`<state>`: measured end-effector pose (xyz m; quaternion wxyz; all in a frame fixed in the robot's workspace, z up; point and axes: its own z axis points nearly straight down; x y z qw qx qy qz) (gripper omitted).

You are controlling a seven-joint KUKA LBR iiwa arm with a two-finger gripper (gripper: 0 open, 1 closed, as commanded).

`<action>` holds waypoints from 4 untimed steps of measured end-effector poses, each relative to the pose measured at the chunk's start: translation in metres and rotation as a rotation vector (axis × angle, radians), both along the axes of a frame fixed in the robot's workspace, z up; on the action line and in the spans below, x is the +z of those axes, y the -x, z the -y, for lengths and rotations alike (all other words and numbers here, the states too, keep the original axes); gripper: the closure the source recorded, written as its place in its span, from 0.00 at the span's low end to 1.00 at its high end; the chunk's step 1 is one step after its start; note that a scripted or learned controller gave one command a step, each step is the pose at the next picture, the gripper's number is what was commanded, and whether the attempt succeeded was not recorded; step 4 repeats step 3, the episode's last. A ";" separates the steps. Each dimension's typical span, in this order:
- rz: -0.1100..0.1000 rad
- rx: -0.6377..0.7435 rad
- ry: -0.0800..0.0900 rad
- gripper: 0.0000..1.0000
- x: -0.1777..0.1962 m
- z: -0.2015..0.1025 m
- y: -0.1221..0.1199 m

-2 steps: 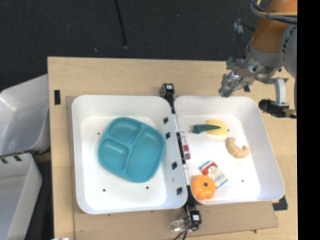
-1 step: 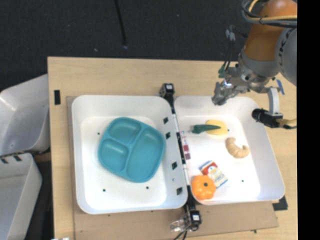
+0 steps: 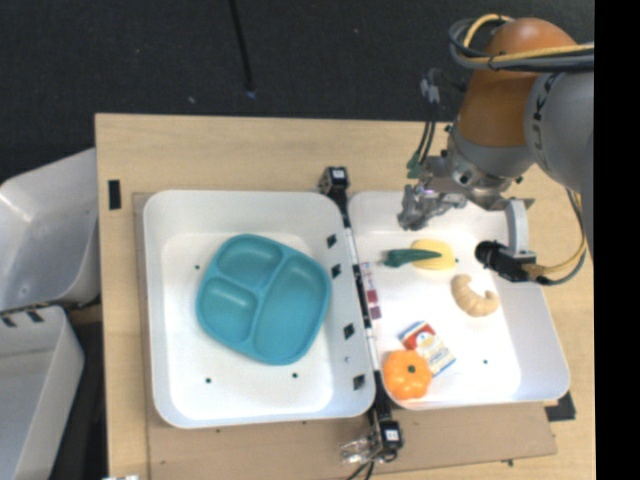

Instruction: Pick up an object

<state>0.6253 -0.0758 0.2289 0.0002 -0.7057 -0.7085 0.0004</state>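
Observation:
The right bin [image 3: 520,368] holds a yellow piece with a green stem [image 3: 424,256], a tan croissant-shaped piece [image 3: 474,296], a small red and white carton [image 3: 429,346] and an orange pumpkin-like piece [image 3: 407,374]. My gripper [image 3: 416,214] hangs over the bin's far left part, just above and behind the yellow and green piece. I see nothing held in it.
The left bin [image 3: 170,368] holds a teal sectioned plate [image 3: 263,298]. A divider ridge with clips [image 3: 352,288] separates the bins. A black cable and fitting [image 3: 505,258] hang from the arm over the right bin. A white container [image 3: 45,233] stands off the bench's left.

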 end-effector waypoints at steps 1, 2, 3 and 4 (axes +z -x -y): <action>0.000 0.000 0.000 1.00 -0.004 -0.041 0.020; -0.001 0.001 -0.001 1.00 -0.009 -0.088 0.045; -0.001 0.002 -0.002 1.00 -0.004 -0.131 0.082; -0.001 0.002 -0.002 1.00 -0.004 -0.131 0.082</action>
